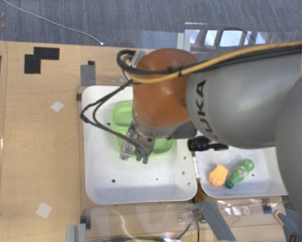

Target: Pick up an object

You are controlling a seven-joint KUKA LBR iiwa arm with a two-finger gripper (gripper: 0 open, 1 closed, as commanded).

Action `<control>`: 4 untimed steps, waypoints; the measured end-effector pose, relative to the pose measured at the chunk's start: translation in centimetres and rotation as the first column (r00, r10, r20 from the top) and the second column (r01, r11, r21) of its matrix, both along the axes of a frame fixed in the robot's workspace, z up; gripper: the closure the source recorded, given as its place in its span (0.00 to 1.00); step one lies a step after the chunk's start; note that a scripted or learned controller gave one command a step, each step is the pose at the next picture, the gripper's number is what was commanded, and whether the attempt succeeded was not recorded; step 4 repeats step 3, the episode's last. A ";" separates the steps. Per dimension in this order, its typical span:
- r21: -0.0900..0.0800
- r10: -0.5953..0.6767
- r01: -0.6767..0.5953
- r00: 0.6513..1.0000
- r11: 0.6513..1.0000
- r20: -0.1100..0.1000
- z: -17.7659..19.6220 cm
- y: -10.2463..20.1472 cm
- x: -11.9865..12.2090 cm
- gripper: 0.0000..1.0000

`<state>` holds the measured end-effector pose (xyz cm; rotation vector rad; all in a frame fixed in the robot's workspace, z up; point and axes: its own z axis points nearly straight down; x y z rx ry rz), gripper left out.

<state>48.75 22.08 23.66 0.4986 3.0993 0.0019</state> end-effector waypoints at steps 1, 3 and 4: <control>0.002 -0.486 0.486 0.874 0.874 0.001 -2.0 -7.1 0.0 1.00; 0.004 -0.351 0.351 0.936 0.936 0.001 -2.1 0.1 0.0 1.00; 0.004 -0.351 0.351 0.936 0.936 0.001 -2.1 0.1 0.0 1.00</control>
